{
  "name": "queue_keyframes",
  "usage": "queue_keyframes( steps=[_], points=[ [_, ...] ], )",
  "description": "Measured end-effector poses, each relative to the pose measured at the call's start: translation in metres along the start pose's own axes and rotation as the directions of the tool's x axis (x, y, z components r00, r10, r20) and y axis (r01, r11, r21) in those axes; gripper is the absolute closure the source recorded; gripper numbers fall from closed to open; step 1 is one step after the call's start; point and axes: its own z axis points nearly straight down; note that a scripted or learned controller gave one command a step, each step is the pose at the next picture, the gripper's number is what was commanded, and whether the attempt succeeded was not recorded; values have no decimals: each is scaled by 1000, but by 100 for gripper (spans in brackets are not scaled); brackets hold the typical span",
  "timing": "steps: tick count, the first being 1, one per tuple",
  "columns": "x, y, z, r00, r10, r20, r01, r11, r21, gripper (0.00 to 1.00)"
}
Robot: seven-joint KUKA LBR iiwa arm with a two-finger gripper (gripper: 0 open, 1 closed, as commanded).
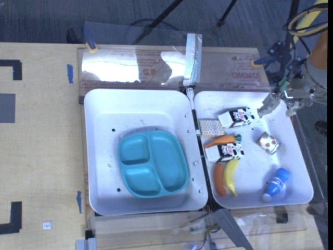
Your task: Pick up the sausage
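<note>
sausage (220,178) lay upright beside the banana (230,176), well down-left of the end effector (271,104); can't tell its finger state.

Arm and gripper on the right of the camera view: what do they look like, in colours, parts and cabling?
The arm shows an orange patch above a pale grey wrist section. Yellow and black cables loop above it. The gripper is small, grey and metallic, with slim fingers; blue and green fittings sit near its mount. Finer markings are too small to tell.
</note>
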Motion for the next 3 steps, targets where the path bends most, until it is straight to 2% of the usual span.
queue_keyframes(
  steps=[1,2,3],
  points=[
    [0,1,-11,1000,-1,1,1,1000,-3,100],
    [0,1,-11,1000,-1,1,1,1000,-3,0],
    [65,73,105,967,255,1,-255,967,-4,0]
  ],
)
